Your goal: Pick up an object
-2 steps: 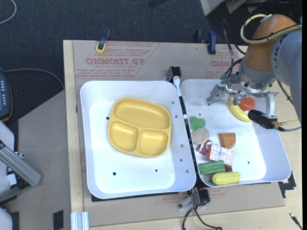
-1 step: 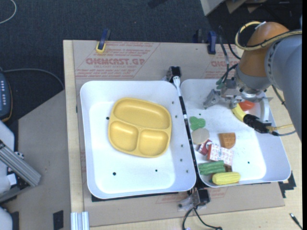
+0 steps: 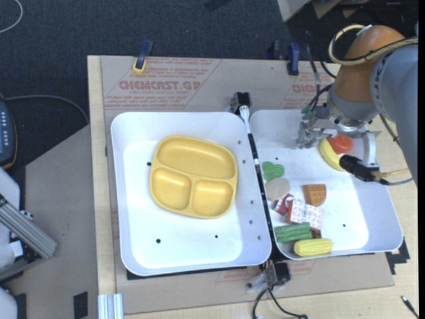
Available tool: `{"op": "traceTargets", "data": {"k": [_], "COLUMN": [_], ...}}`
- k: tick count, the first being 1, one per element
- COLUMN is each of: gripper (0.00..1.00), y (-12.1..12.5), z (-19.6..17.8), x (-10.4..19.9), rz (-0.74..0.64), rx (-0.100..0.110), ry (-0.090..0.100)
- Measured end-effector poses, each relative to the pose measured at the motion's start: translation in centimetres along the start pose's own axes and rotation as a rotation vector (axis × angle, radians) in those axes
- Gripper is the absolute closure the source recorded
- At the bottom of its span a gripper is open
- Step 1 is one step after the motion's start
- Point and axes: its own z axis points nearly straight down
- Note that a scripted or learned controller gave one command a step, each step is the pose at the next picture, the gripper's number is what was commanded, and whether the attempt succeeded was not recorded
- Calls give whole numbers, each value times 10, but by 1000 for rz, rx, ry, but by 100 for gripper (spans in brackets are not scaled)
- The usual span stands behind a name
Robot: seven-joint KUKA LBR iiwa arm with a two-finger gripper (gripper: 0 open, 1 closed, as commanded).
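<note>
Divided plate [image 3: 193, 176] sits centre of left bin [image 3: 126, 198]. Right bin [image 3: 372, 224] at its 3 o'clock holds the toy food [image 3: 299, 211], clustered toward 7 o'clock. My gripper [image 3: 317, 133] hangs at that bin's 12 o'clock.

One fixed camera looks down on my surface [image 3: 199, 78] at a slant from above, far enough to take in both white bins, left [image 3: 133, 244] and right [image 3: 378, 224]; my arm [image 3: 372, 58] enters from its right.

Grey arm [image 3: 398, 78] with an orange band [image 3: 362, 55], yellow cable looped above, black cables trailing beside the wrist
</note>
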Motion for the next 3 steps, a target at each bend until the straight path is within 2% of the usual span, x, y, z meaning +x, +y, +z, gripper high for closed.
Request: {"op": "traceTargets", "data": {"k": [3], "gripper": [100], "y": [10], "z": [-132], "x": [2], "rz": [0], "rx": [-7], "ry": [-2]}}
